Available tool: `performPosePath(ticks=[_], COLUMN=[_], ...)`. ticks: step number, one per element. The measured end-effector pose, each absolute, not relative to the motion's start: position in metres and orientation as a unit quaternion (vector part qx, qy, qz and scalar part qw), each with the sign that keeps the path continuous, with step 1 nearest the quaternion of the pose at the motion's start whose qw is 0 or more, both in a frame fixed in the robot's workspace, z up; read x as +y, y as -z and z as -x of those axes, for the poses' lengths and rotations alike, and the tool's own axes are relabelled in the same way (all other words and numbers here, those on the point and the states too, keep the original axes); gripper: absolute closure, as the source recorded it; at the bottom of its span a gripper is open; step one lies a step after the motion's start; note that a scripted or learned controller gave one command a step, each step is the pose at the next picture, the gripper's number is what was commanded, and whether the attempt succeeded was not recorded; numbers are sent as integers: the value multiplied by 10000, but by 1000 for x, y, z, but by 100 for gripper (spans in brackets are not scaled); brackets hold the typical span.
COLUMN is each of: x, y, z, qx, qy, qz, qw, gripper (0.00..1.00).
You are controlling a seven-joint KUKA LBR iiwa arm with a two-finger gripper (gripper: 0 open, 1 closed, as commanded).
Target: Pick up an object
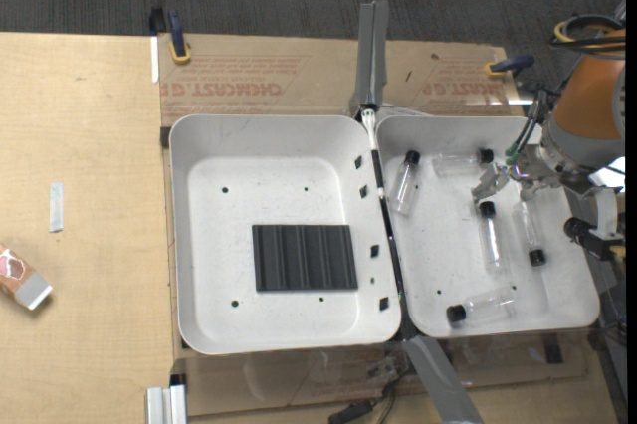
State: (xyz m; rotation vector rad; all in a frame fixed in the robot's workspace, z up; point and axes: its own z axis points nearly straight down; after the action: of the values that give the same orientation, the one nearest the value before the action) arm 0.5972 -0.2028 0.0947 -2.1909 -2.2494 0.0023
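Tubes, clear ones with black caps, lay scattered across the right bin point(587, 313) on my screen. One tube point(404, 181) sat near the bin's left wall, tilted, cap toward the back. Another point(460, 161) lay along the back, its cap at the right end. A third point(491, 235) lay near the middle, cap at its far end, and a fourth point(530, 231) lay just beside it on the right, cap toward the front. A fifth point(481, 307) rested near the front wall, cap at its left end.

From the right I saw the arm point(589, 113) reaching in, orange band above the wrist. Its gripper point(510, 175) hung over the back half of that bin, close above the far ends of the two middle tubes. I could not tell how far apart its tips stood, nor whether anything sat between them.

In the left bin point(189, 213) lay a dark ribbed rectangular block point(305, 258), flat near the middle.
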Motion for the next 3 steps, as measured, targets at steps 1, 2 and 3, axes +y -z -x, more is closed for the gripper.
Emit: performPosePath(ticks=[1,2,3], x=[-215,-200,-201], y=[-93,-91,-100], z=[-577,-534,-533], qx=[-7295,-7374,-7359], qy=[35,-2,-3], qz=[6840,6755,6771], qw=[31,4,1], gripper=[0,0,100])
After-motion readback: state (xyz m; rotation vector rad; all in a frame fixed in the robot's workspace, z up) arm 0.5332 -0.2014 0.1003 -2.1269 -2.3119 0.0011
